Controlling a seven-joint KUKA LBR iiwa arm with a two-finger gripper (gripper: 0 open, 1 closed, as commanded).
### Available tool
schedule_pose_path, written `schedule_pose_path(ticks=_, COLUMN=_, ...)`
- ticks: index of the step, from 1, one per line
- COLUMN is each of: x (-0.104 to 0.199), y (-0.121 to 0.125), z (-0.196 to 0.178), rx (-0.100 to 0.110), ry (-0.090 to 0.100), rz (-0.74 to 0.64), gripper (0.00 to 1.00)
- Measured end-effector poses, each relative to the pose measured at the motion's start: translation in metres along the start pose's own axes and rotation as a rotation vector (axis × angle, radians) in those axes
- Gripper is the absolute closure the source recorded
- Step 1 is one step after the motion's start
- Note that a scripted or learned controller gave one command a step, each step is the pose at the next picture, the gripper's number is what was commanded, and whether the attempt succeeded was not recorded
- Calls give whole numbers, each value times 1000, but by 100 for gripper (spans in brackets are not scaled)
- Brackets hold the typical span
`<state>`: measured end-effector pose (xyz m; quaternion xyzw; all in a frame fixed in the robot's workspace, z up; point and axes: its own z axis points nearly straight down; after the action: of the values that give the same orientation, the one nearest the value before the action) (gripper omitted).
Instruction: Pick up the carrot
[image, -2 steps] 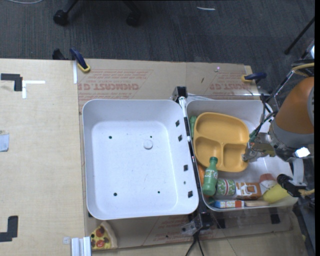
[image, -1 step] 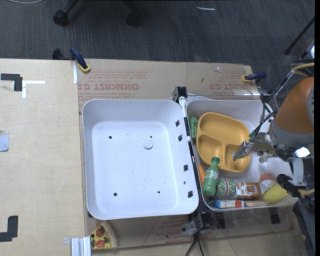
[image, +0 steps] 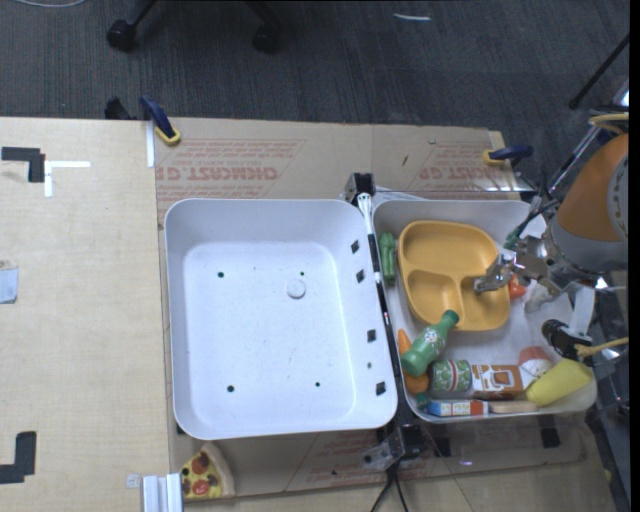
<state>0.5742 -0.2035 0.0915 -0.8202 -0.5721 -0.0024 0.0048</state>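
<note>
- The carrot lies low in the right bin, against the wall it shares with the left bin, half tucked under the green bottle that leans across it.
- The hand hovers over the yellow tray, well apart from the carrot; whether it is wide or narrow, I cannot tell.
- Crowded corner: a small can and a carton sit just beside the carrot, with a yellow banana-like piece further right.
- My read: the bottle and the wall block a clean grasp from above.
- On the desk, a toy pizza slice is well out of play.
</note>
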Motion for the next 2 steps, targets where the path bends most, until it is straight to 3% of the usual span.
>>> schedule_pose_path(ticks=1, x=24, y=70, z=0, rx=3, ry=-3, rz=-126, gripper=0)
schedule_pose_path(ticks=2, x=8, y=46, z=-66, rx=-3, ry=-13, rz=-600, gripper=0)
